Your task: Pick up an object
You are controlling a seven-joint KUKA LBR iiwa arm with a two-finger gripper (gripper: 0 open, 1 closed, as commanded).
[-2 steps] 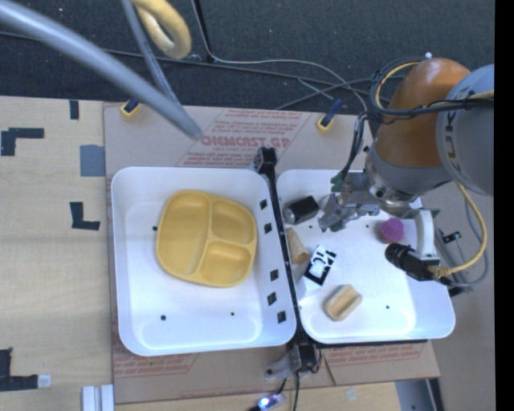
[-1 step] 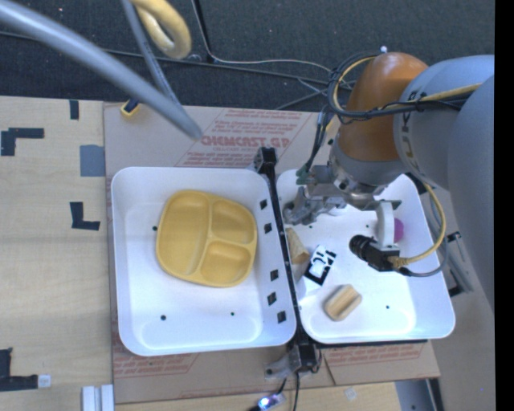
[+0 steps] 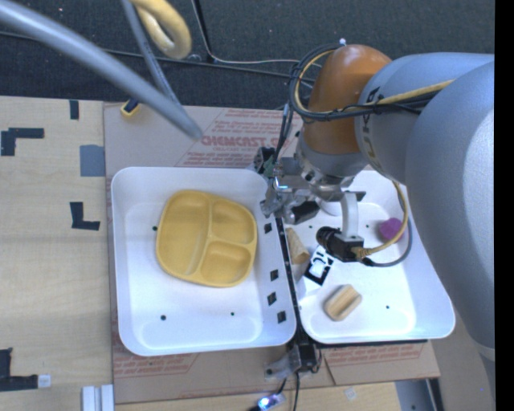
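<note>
A yellow divided plate lies in the left bin. In the right bin I see a tan bread-like piece near the front, a small purple object at the right, and a tan stick-like piece by the divider. My gripper hangs low over the right bin's left edge, just above the stick-like piece. Its fingertips are hidden among the wrist hardware and cables, and nothing visibly sits between them.
The large grey arm with its orange band covers the right bin's back half. A black-and-white tag lies beside the stick-like piece. A grey pole and a yellow loop cross the top left. Cardboard underlies both bins.
</note>
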